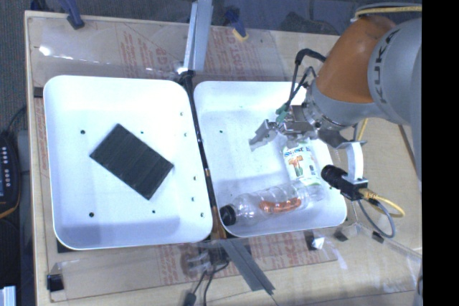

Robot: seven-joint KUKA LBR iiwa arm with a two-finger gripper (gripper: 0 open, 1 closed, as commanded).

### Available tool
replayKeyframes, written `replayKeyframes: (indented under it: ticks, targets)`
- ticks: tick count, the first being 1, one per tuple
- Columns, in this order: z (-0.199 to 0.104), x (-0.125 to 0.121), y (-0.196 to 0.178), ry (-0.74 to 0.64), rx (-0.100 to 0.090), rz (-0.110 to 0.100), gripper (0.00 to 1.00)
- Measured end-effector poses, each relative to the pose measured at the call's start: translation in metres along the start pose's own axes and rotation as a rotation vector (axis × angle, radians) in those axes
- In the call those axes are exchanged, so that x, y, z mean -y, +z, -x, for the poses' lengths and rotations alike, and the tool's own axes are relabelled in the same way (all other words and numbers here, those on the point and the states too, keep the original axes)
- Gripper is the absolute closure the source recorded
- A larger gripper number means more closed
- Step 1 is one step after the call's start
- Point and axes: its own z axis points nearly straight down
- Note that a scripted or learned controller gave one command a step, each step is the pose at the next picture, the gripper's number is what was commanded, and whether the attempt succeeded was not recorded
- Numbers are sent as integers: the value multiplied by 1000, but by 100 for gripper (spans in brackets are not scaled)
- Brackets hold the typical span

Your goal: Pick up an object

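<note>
My gripper (276,134) hangs over the middle of the right bin (222,111), open, with nothing between its fingers. Just below and to its right lies a small white bottle (301,163) with a green and orange label. A clear plastic bottle (276,201) with a black cap lies on its side along the bin's near wall, with something orange inside. A dark grey rectangular pad (132,160) lies flat and turned at an angle in the left bin (64,97).
The grey arm with its orange band (351,68) reaches in over the right bin's right side. A black part and cables (358,190) hang by the bin's right corner. A metal bar (197,32) stands behind the divide between the bins.
</note>
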Motion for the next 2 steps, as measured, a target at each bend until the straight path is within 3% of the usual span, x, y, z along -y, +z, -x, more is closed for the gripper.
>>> replayKeyframes:
  ticks: [1, 2]
  targets:
    - [48, -1, 17, -20, 2, 3, 0]
    - [48, -37, 42, -52, 1, 2, 0]
